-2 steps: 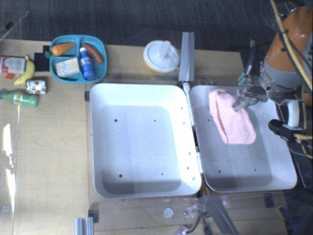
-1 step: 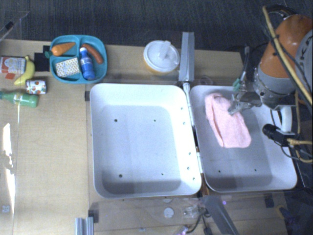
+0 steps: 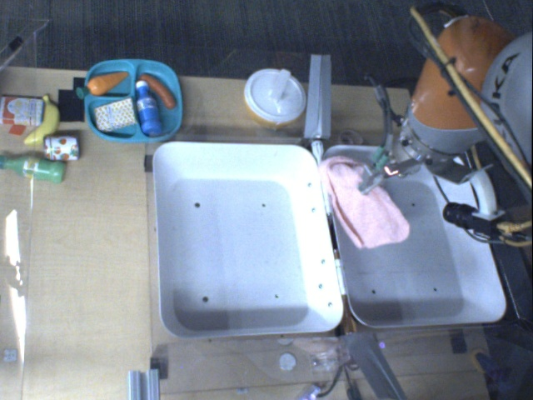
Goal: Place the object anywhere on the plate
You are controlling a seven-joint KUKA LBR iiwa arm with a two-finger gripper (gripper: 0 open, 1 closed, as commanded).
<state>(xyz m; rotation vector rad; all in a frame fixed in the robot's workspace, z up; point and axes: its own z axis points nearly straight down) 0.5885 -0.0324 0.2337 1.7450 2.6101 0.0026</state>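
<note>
pink cloth [image 3: 366, 211] lay at the right bin's [image 3: 466, 307] 11 o'clock corner; gripper [image 3: 372, 176] touched it (finger state: cannot tell). risk: fabric slipping free, no plate visible.

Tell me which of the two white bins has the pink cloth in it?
The right bin, the one under the arm. The pink cloth lies at its upper left, by the gripper. The left bin lacks it.

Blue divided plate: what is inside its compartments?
The blue divided plate holds a carrot, a blue bottle, an orange sausage-like piece and a pale patterned item. What lies beneath them is covered.
</note>
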